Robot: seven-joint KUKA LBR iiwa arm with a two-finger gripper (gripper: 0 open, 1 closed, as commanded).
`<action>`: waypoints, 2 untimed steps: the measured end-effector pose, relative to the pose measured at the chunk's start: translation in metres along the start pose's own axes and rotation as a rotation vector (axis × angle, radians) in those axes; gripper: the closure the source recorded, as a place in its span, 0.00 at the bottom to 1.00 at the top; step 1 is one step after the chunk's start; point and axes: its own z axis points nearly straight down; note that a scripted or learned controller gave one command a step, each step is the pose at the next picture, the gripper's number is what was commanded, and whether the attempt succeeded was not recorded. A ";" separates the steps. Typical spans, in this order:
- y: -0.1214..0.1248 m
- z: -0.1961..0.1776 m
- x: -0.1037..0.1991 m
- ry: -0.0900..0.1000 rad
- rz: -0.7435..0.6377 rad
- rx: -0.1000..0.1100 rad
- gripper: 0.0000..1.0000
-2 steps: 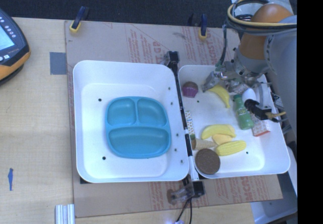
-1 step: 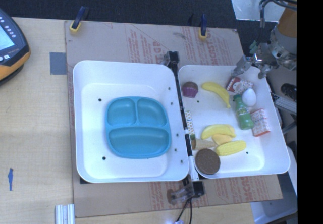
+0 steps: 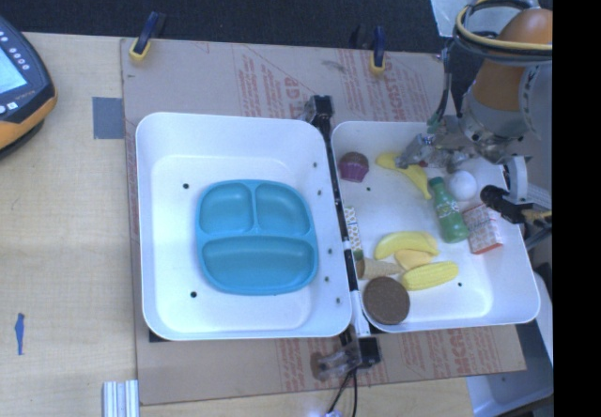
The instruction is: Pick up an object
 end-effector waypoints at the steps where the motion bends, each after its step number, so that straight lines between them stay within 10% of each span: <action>1: -0.099 0.002 0.018 -0.001 0.002 0.014 0.00; 2: -0.029 0.002 0.082 -0.004 -0.007 0.000 0.00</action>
